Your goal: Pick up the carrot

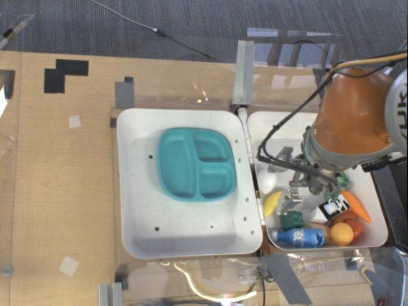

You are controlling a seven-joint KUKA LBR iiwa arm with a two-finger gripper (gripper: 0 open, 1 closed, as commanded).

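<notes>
A: Camera view first: where are the jaws (305,193)?

B: Low over the right bin (280,123), hanging under the orange band (354,116) of the arm. They sit above the middle of that bin, among dark cables and metal parts. I cannot tell whether they stand apart or together; the wrist hides too much of them.

A: Is anything between them?

B: Nothing that I can make out.

A: And the carrot (357,206)?

B: It lies to the right of the jaws, near the bin's right wall, slanting from upper left to lower right, with a bit of green at its upper end. It is close to the jaws but apart from them.

A: What else lies around it?

B: Just left of the carrot is a small black and white block (334,208). On the near side of the carrot sits an orange ball (342,233), with something red beside it. Further left along the near wall lies a blue bottle (299,237) on its side, a dark green piece (292,219) just beyond it, and a yellow banana (272,203) at the bin's left side.

A: And outward from there?

B: The left bin (137,171) holds a teal divided plate (195,164), lying flat near its middle. Both bins rest side by side on the wooden counter (57,190).
</notes>
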